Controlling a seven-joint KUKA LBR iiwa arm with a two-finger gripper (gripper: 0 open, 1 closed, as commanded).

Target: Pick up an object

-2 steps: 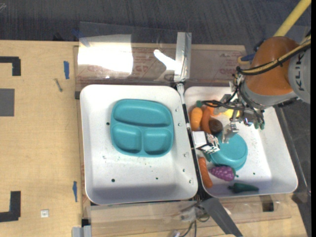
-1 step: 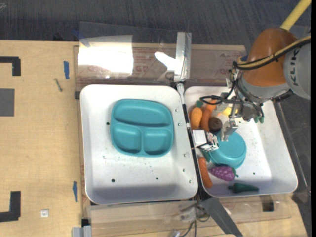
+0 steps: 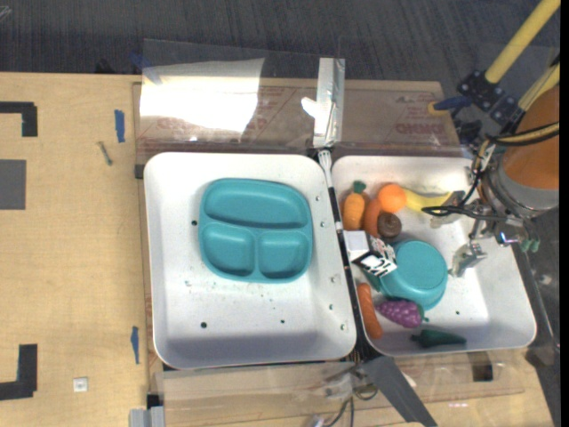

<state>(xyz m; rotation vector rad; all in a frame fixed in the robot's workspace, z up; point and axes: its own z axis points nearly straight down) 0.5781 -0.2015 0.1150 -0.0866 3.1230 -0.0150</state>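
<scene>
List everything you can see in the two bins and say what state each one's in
teal divided tray: lying flat, right way up, in the left bin.
teal bowl: in the right bin.
purple grapes: lying against the bowl's near side.
orange: resting by the carrot.
gripper: over the right bin, nothing visibly held.

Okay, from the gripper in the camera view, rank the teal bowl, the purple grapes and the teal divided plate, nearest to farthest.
From the gripper, at the right bin's right side:
1. Teal bowl, just to its left in the right bin.
2. Purple grapes, below the bowl, toward the bin's front.
3. Teal divided plate, across in the left bin.
</scene>
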